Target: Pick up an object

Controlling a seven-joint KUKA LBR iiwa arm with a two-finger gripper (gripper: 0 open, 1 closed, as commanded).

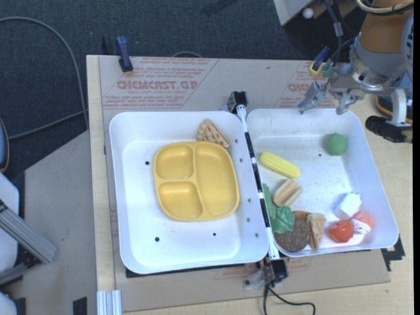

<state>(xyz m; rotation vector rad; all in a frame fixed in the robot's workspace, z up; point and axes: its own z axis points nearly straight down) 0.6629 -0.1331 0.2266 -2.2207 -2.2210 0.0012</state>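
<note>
Green ball (336, 144) — below open gripper (326, 103)

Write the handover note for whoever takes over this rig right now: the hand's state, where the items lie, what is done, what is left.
Hand: open, holding nothing, poised over the far rim of the right bin.
Right bin: green ball nearest the hand; corn cob and hot dog by the divider; lettuce, burger patty, bread slice, tomato and a blue-white item along the near side.
Left bin: yellow divided plate, waffle piece beside it.
Done: nothing picked.
Left: descend, grasp one object, lift.
</note>
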